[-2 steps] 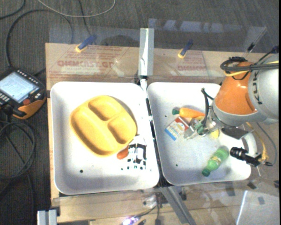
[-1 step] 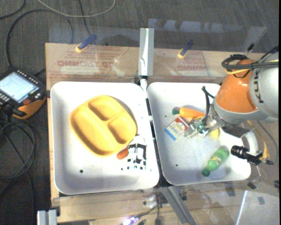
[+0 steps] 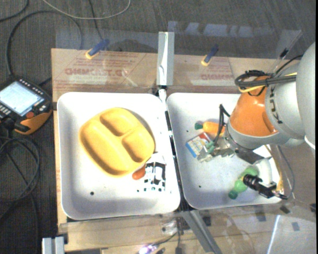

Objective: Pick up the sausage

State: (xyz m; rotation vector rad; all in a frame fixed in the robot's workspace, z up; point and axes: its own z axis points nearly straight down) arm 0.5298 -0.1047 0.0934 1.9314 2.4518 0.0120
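Camera view puts the two-finger gripper (image 3: 211, 152) low over the right white shallow plastic bin (image 3: 201, 194), just beside a small blue, red and white packet (image 3: 195, 143). You cannot tell whether it is open or closed, because the grey and orange wrist covers much of it.

The small reddish-orange sausage (image 3: 139, 174) lies well apart from the gripper, across the wall between the bins, in the left white bin (image 3: 74, 194). It sits against the lower edge of the yellow divided plastic plate (image 3: 116, 140).

Your main risk is a grasp on the wrong item, since the packet is by far the closest thing. At the sausage, the plate rim or the black-and-white object (image 3: 155, 176) touching it could block a clean close. Part of the sausage seems tucked under the plate, so its full length is unclear.
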